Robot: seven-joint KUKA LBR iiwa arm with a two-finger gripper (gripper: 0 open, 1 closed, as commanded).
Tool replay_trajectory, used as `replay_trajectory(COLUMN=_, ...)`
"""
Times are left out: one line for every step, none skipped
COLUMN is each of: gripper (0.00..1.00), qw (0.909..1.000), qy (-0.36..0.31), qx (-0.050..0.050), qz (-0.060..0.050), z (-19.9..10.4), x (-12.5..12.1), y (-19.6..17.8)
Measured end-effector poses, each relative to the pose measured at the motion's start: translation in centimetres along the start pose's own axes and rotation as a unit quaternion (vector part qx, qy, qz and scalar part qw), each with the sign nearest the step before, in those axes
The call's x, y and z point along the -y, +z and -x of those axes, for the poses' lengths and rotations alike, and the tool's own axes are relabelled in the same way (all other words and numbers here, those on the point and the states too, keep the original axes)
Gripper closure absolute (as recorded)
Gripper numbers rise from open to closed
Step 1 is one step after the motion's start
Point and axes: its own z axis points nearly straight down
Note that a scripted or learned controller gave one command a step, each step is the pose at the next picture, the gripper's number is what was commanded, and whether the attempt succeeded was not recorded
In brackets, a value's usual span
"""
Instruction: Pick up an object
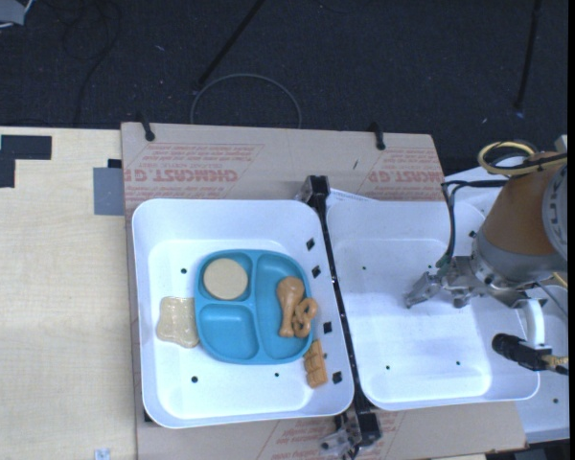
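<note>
While over right bin (402,391), gripper (431,290) (holding nothing), fingers apart.

— Anything readable down there?

— Red print on the brown cardboard sheet (268,161) lying under the two bins. It runs along the far strip, above the left bin, and sits upside down from this camera.

— What does it say?

— Looks like "CHEMCAST GP" to me, though the letters are small and inverted, so I can't be certain. The same print repeats further right on that strip, above the right bin, and again along the near edge of the cardboard, where it is too faint to read.

— Numbers, labels elsewhere?

— None legible.
</note>
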Motion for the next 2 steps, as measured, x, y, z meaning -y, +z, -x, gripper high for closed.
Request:
replay_trajectory(gripper=1.0, qw=1.0, qy=0.001, qx=0.001, qz=0.002, z=0.1, x=-0.1, y=-1.4)
replay_trajectory(gripper=1.0, qw=1.0, qy=-0.001, qx=0.001, qz=0.005, z=-0.6, x=-0.5, y=-6.0)
